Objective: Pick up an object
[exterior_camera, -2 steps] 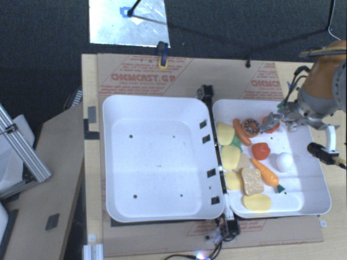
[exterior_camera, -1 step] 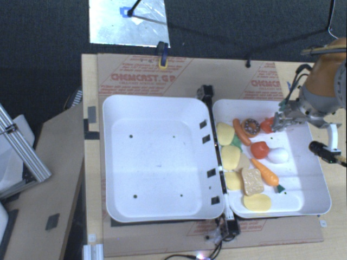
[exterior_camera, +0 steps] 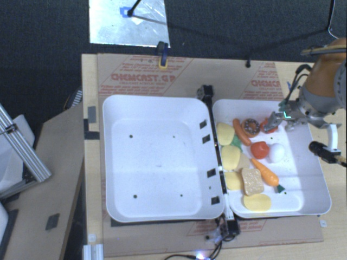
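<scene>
while the gripper point(exterior_camera: 277, 119) hangs over the right bin point(exterior_camera: 312, 167) near the donut point(exterior_camera: 251, 125) — finger state i cannot tell — nothing looks picked; next it needs a clean descent.

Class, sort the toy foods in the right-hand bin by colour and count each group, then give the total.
Yellow: 4
Orange: 2
Red: 2
White: 1
Tan: 1
Brown: 1
Total: 11
</scene>
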### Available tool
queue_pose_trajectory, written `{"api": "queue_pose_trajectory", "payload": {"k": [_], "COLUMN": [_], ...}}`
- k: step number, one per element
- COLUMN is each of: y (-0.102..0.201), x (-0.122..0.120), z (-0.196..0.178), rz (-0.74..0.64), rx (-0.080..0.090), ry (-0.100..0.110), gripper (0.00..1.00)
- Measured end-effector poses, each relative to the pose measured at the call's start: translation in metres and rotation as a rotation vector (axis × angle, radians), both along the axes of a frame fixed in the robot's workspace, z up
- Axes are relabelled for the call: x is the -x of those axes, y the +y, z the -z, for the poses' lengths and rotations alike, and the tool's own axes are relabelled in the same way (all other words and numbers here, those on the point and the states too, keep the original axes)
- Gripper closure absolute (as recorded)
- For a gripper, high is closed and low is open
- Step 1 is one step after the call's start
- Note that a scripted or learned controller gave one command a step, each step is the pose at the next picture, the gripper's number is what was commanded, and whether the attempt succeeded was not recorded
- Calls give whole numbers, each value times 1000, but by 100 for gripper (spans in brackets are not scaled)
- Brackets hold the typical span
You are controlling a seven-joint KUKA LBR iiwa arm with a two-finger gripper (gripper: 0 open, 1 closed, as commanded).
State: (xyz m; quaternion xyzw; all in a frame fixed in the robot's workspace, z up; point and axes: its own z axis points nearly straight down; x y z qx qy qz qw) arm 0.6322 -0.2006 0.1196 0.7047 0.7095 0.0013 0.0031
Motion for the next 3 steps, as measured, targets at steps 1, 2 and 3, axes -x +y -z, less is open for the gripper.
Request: {"api": "queue_pose_trajectory", "payload": {"k": [1, 2, 3], "y": [0, 0, 70], "x": [-1, -1, -32], "z": [-11, -11, 34], "rz": [-2, -2, -4], "rx": [1, 1, -4], "ry": [-4, -3, 12], "gripper": [100, 0, 0]}}
